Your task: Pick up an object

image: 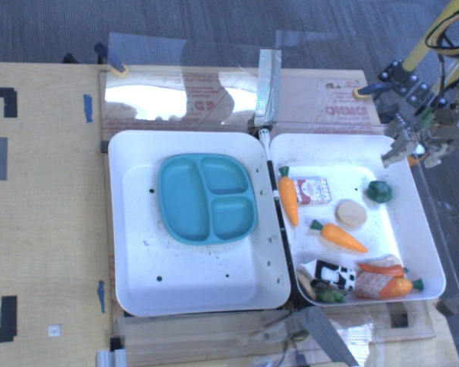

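The right bin point(413, 205) holds several toy foods. A long carrot point(288, 197) lies by the left wall, with a red and white packet point(315, 190) beside it. A beige round piece point(352, 213) and a dark green lump point(379, 191) sit toward the right. A second carrot point(341, 236) lies in the middle. At the front are a black and white item point(335, 274) and a red and orange heap point(382, 278). My gripper point(404, 150) hangs over the bin's far right corner, up and to the right of the green lump, with nothing visibly in it.
A teal divided plate point(207, 198) lies in the left bin point(138, 266). A clear plastic wall point(214, 98) stands behind both bins, with a metal divider post point(267, 86) between them. Yellow cable and arm hardware point(432, 37) crowd the upper right.
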`<control>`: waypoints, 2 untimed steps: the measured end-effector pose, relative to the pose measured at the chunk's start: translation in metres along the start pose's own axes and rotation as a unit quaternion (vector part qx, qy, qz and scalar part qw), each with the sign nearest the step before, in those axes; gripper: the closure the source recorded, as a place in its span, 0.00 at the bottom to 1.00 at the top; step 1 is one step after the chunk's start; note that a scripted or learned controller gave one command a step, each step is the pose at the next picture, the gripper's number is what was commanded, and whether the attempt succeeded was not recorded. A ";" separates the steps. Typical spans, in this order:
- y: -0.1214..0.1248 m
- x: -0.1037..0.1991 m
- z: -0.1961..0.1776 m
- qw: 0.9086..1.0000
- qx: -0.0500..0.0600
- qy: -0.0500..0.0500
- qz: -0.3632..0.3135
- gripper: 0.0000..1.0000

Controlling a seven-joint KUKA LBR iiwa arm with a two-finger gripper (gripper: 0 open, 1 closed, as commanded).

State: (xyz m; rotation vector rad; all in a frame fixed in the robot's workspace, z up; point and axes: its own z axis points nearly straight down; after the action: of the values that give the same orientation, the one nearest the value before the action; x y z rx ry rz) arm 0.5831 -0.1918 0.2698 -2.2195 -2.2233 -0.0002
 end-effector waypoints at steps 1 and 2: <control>0.019 -0.001 -0.016 1.000 -0.002 -0.001 0.019 0.00; -0.041 0.045 0.131 0.996 0.004 0.001 -0.090 0.00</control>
State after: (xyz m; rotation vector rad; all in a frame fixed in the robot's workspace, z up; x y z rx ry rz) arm 0.5425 -0.1465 0.1389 -2.0051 -2.4092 0.0047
